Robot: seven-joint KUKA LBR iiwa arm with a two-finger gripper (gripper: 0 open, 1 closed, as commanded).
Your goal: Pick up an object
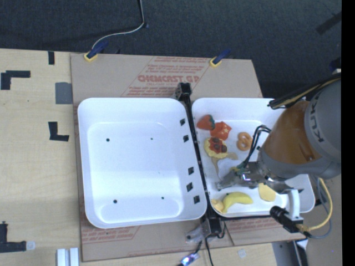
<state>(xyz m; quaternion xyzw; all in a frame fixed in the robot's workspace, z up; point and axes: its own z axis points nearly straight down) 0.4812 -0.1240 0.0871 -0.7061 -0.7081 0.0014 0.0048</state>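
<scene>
A dark carpeted floor surrounds the pale wooden bench, where a brown cardboard sheet carries two shallow white plastic bins; the left bin is bare, and the right bin holds small toy foods. The grey arm with its orange band hangs over the right bin's near edge, its two-finger gripper pointing low toward the divider; how wide the claw stands I cannot tell. The yellow plastic banana lies at the near edge just beside the gripper, so a clean pick likely means centring over its curved middle before descending.
</scene>
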